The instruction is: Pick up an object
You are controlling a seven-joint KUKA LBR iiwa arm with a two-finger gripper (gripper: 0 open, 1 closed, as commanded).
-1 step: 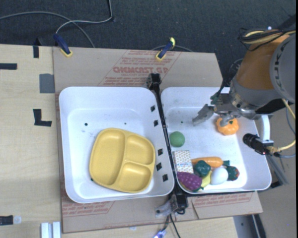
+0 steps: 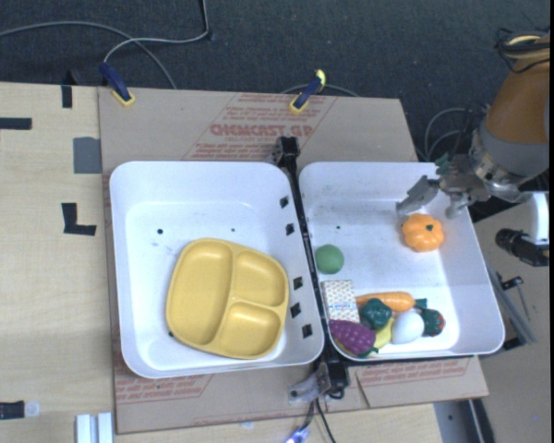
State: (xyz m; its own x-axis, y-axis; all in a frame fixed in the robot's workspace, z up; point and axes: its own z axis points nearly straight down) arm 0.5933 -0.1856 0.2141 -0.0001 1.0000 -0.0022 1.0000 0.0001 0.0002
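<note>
My gripper [image 2: 436,201] hangs over the far right part of the right bin [image 2: 351,187], fingers spread open with nothing between them. An orange pumpkin-like toy [image 2: 423,233] lies just below the fingertips, apart from them. A green ball [image 2: 330,258] rests near the bin's left wall. At the bin's near edge lies a cluster: a carrot [image 2: 388,299], purple grapes [image 2: 352,336], a dark green piece [image 2: 376,315], a white egg-like piece [image 2: 407,328], a red piece [image 2: 432,321] and a patterned card [image 2: 339,294].
The left bin [image 2: 138,192] holds a yellow divided plate [image 2: 229,297]. Both bins rest on cardboard [image 2: 249,127] held by yellow and blue clamps. A black divider with clips [image 2: 295,238] runs between the bins. Cables lie beyond the bench.
</note>
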